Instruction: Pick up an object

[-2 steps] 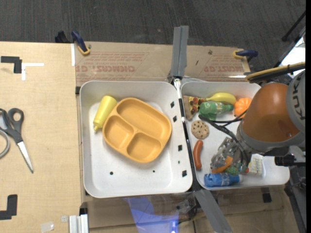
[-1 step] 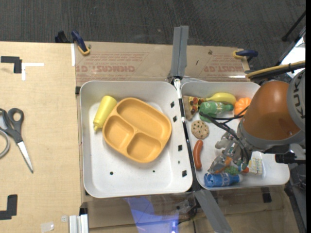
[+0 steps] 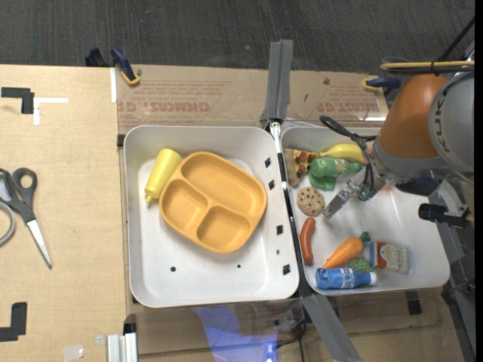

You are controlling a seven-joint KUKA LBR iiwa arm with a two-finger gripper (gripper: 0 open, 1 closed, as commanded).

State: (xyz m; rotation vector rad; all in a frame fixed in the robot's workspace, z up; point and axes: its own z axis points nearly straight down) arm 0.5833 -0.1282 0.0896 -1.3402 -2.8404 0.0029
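The right bin (image 3: 404,221) holds several toy foods: a yellow banana (image 3: 343,151), a green pepper (image 3: 324,173), a round speckled cookie (image 3: 309,200), a red sausage (image 3: 307,239), a carrot (image 3: 344,253), a blue bottle (image 3: 344,279) and a small carton (image 3: 389,256). My gripper (image 3: 333,207) reaches in from the right and hangs low over the bin. It sits just right of the cookie and below the pepper. I see nothing held in it.
In the left bin (image 3: 151,277) lie an orange divided plate (image 3: 211,200) and a yellow bottle (image 3: 161,173). A raised divider (image 3: 281,194) separates the bins. Scissors (image 3: 26,210) rest on the bench at far left. The arm's orange band (image 3: 411,115) looms over the right bin's back corner.
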